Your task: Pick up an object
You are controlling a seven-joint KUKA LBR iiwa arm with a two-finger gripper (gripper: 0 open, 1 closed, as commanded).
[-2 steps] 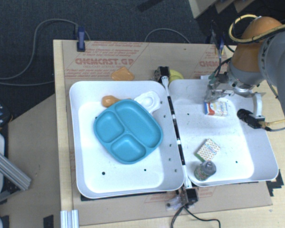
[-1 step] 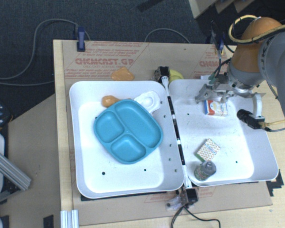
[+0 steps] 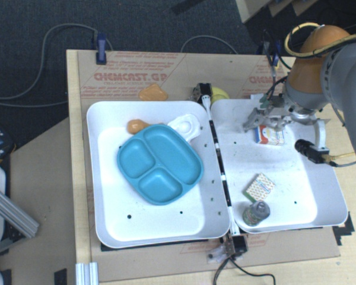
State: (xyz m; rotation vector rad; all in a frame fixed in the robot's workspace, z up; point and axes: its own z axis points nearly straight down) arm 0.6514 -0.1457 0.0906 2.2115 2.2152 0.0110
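Over the right bin, near its far side, the gripper hangs just above a small flat carton with red and blue print; whether it is spread or pinching cannot be told. Nearer the front lie a square patterned packet and a round grey metal-looking piece, close together. A smooth blue divided plate fills much of the left bin, with an orange lump and a white moulded piece at its far edge.
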